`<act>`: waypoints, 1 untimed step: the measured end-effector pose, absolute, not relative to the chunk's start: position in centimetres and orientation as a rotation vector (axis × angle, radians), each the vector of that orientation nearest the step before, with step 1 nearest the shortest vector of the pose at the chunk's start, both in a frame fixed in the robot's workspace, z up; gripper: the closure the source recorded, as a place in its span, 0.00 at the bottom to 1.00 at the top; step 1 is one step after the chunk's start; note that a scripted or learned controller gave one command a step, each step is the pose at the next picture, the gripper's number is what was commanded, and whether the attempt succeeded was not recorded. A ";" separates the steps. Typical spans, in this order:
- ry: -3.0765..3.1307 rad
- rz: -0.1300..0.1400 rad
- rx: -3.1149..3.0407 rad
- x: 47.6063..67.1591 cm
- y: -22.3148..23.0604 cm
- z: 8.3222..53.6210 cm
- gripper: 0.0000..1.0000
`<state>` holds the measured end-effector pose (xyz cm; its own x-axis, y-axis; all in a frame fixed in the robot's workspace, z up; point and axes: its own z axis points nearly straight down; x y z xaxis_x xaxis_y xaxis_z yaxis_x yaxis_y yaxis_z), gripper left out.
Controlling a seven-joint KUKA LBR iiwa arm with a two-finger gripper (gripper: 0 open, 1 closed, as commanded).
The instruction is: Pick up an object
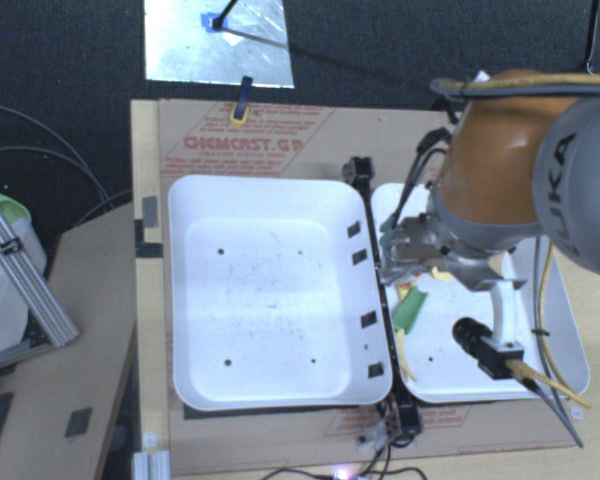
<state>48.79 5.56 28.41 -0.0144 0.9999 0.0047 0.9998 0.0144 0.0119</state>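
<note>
Green block [410, 309] lies unlifted in the right bin [570, 368]; pincer [412, 253] above it, grip state impossible to tell.

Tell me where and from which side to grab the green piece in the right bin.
Grip the green piece across its narrow width near the lower end, coming from straight above. It lies flat and elongated, tilted diagonally on the right bin floor; its upper end sits under the gripper body.
</note>
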 end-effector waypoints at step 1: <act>2.227 0.024 2.205 48.8 9.2 40.5 1.00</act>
<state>48.79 9.18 40.54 -0.0103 0.9999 0.0052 0.9998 0.0102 0.0162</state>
